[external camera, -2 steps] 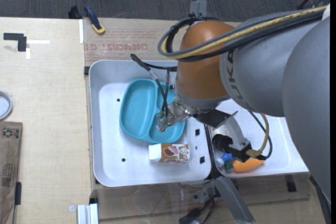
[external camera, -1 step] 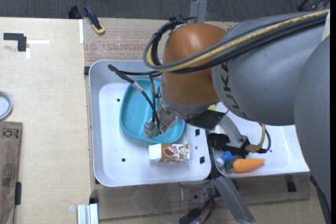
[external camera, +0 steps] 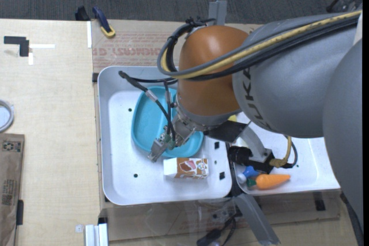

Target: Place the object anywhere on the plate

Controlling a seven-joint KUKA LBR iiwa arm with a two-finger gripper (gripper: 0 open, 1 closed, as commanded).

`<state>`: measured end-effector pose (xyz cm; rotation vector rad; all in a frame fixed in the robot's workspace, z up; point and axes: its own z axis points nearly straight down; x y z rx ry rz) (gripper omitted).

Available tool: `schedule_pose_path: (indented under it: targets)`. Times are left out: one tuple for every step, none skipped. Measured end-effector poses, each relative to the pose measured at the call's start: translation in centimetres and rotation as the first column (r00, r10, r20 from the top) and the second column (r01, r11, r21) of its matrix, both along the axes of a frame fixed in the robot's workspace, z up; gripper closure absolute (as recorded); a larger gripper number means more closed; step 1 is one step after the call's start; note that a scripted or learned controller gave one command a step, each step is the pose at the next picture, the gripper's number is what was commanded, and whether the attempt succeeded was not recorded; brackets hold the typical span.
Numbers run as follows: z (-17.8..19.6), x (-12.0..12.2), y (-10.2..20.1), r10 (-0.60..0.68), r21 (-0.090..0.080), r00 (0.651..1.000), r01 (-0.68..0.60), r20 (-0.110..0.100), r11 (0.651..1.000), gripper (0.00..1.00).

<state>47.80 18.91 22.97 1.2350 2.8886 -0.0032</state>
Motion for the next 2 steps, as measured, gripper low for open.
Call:
schedule_pose_path:
  targets:
    - [8.1, 0.2, -3.8, -0.353, -0.001, 0.935, 0.353, 0.001, 0.935, 0.0]
    - [-10.3, 6.1, -4.9, -0.286, -0.002, 0.958, 0.286, -0.002, 0.958, 0.0]
